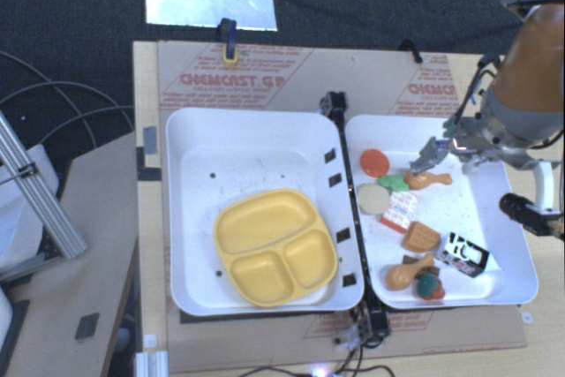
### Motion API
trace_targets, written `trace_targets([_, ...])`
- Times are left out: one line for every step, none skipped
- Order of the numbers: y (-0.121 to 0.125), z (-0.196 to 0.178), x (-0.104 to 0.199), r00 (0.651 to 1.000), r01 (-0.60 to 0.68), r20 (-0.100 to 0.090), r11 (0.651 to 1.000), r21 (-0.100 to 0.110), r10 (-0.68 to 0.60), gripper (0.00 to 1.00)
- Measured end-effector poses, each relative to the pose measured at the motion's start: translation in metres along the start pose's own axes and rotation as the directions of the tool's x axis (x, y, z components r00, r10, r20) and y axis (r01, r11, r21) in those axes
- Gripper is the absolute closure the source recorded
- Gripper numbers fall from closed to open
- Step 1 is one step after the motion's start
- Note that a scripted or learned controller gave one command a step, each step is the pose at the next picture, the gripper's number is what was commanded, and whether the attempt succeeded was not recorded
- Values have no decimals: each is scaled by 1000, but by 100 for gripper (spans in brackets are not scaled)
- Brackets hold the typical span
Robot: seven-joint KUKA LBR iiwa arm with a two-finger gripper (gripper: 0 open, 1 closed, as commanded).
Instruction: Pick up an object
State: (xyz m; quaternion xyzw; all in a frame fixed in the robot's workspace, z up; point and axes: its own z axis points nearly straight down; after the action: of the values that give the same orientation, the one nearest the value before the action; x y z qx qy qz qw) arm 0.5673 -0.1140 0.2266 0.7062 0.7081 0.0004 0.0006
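The right bin [508, 216] holds several toy foods: a red tomato [374, 162], a green piece [393, 183], a tan drumstick [430, 181], a pale round piece [372, 201], a red-and-white packet [402, 210], an orange waffle [421, 237], a black-and-white carton [465, 253], a second drumstick [406, 273] and a red-and-green fruit [430, 285]. My gripper [433, 155] reaches in from the right and hangs just above the upper drumstick, at the far part of that bin. I see nothing held in it.
The left bin [190, 190] holds a yellow divided plate [276, 245]. A black divider with clips [346, 190] runs between the bins. A yellow-and-blue clamp [229, 44] stands on the cardboard behind, and a metal frame [35, 190] stands at the left.
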Motion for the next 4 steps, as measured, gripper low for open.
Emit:
trace_targets([12, 140, -14, 1000, -2, -2, 1000, 12, 2, 0])
trace_targets([-7, 142, -89, 1000, -6, 4, 1000, 1, 6, 0])
trace_targets([83, 43, -16, 1000, 10, 0, 1000, -17, -10, 0])
trace_targets([24, 135, -34, 1000, -4, -2, 1000, 11, 4, 0])
